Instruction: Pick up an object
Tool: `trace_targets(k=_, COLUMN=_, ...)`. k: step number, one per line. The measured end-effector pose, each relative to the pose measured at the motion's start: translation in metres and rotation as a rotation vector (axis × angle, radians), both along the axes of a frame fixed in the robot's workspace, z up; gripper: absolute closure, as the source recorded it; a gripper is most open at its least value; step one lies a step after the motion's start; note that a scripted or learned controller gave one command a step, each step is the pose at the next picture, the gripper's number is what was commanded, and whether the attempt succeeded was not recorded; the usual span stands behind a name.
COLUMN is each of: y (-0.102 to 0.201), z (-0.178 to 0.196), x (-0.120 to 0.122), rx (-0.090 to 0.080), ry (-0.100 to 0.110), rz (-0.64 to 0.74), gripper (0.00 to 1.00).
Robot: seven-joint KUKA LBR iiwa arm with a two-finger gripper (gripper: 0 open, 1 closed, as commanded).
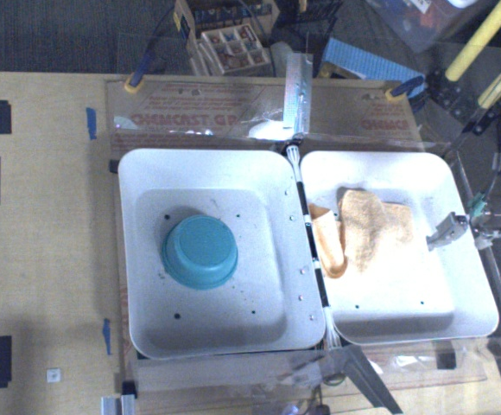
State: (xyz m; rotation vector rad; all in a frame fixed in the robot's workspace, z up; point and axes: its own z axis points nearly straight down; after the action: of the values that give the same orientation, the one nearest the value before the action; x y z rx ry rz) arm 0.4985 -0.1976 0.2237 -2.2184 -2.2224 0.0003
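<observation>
Where clutter edges the bench (43, 232), two bins, gripper (447, 230) state unclear

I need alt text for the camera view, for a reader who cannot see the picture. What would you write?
Two shallow white bins sit side by side on a bench, seen from above: the left bin holds a teal bowl turned upside down, the right bin holds a tan cloth and an orange-brown piece beside it. The gripper is at the right bin's right edge, apart from the cloth.
</observation>
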Motion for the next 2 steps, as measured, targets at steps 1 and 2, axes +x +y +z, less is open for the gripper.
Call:
trace_targets(k=1, y=0.041, z=-0.121, x=0.093, rx=-0.003, ry=-0.004, rz=0.051, gripper=0.0)
trace_targets(k=2, y=0.011, z=-0.135, x=0.114, rx=-0.003, ry=-0.009, rz=0.087, gripper=0.0)
